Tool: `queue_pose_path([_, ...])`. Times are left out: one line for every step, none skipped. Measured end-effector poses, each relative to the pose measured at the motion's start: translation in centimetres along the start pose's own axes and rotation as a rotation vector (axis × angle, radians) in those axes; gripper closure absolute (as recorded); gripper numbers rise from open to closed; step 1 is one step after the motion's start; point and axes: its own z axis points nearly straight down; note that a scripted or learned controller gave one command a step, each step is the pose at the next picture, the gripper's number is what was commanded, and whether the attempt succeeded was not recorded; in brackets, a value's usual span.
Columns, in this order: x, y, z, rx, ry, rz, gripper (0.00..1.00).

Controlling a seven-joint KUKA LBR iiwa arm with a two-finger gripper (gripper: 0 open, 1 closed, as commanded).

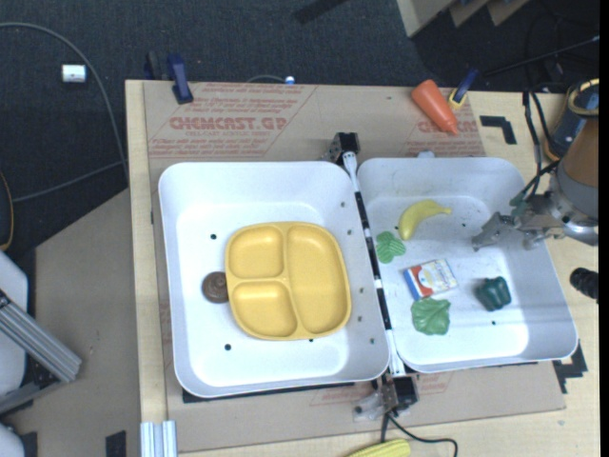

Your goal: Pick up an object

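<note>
In the right bin (533, 341) lie a yellow banana (422, 217), a light green piece (389, 247), a small red, white and blue box (430, 277), a green leafy toy (430, 316) and a dark green pepper (493, 293). My gripper (499, 229) hangs over the bin's right half, reaching in from the right. It is to the right of the banana and above the pepper in the view. Nothing shows in its grasp.
The left bin (190, 208) holds a yellow divided plate (285, 281) with a brown round thing (216, 287) at its left edge. An orange carrot toy (436, 109) lies on the bench behind the right bin. A blue clamp (178, 79) stands at the back left.
</note>
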Motion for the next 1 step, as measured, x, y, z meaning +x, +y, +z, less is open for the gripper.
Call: queue_pose_path([1.66,-3.36,1.94,-0.001,0.000,0.000,0.00])
